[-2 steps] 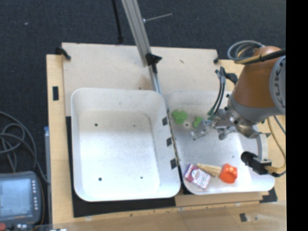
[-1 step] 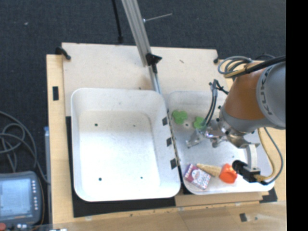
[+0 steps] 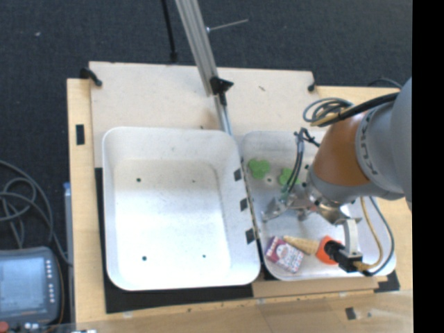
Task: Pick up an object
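Right bin (image 3: 272,143) as home base. Big grey arm (image 3: 361,151) low over its middle. Gripper (image 3: 291,203) there; open or closed, cannot tell. Green toy (image 3: 259,168) near far-left corner. Best to drop straight, squeeze slow.

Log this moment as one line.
arm: over right bin | hand: low in bin, nothing seen held | items: two green pieces, packet, cone, orange item | left bin: untouched
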Motion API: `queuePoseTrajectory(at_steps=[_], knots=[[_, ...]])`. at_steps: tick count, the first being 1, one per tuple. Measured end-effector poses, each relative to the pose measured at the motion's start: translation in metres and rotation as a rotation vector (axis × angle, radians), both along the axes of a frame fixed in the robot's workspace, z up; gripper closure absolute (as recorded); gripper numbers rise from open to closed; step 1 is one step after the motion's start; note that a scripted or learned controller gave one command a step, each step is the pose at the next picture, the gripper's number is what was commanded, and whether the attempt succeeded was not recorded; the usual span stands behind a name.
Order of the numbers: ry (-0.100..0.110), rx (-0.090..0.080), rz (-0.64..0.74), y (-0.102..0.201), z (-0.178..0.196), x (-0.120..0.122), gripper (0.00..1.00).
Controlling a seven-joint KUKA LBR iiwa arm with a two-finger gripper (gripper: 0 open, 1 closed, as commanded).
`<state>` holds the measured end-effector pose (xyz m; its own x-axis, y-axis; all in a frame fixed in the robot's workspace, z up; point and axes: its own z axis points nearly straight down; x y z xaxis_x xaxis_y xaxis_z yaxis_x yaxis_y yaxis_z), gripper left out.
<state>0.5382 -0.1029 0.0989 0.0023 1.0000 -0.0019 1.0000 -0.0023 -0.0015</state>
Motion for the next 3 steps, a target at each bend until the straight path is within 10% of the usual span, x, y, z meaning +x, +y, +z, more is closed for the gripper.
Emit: queuePoseTrajectory(at_steps=[1,3], knots=[[-0.007,0.002,-0.008,0.0,0.013,0.002,1.0],[-0.009,0.001,0.006,-0.002,0.123,0.005,1.0]])
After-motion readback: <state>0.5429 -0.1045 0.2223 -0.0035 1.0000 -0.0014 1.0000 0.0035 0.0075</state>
